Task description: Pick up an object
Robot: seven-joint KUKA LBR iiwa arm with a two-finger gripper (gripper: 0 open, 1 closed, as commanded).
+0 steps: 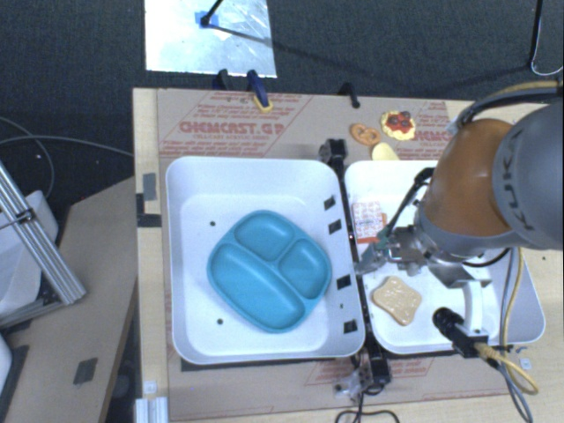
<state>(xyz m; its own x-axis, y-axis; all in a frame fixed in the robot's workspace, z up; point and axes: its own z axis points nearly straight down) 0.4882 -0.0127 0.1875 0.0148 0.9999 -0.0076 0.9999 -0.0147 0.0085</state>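
Grey arm with orange band reaches in over right white bin [529, 320]. Jaws [374, 256] low over bin's left side, near divider; released or clenched: cannot tell, tips too small and blurred.

Nearest candidate: tan toast-shaped flat piece [397, 300], on right bin floor, just beside jaws, toward bin's near edge; long axis roughly diagonal. Judgement: short shift toward it, then descent.

Small red-and-white printed packet [367, 216] in same bin, far side of jaws.

Left white bin [194, 236] holds blue three-compartment plastic plate [269, 271].
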